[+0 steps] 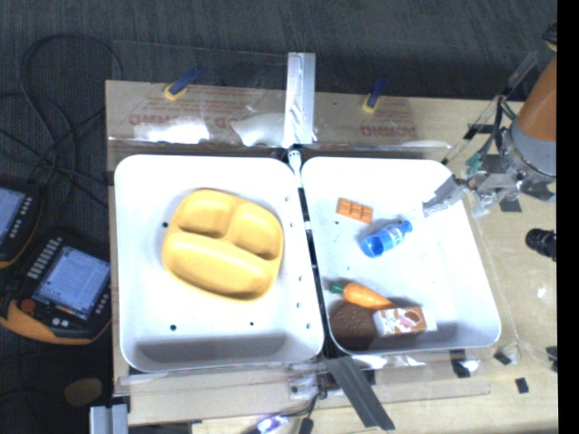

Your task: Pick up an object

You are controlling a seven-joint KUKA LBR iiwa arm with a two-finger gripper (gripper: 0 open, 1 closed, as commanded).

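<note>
A wooden bench (507, 269) carries two shallow white bins side by side, the right bin (470, 269) directly below the claw (445, 197), the left bin (136, 242) well beyond it; blue-and-yellow clamps (181, 83) sit at the bench's far edge.

Bright, even light falls from overhead. Both white bins (127, 242) glare almost to washout, with soft shadow pooled along their near walls. The whole picture is slightly soft and grainy, and the dark floor (271, 16) stays dim.
</note>
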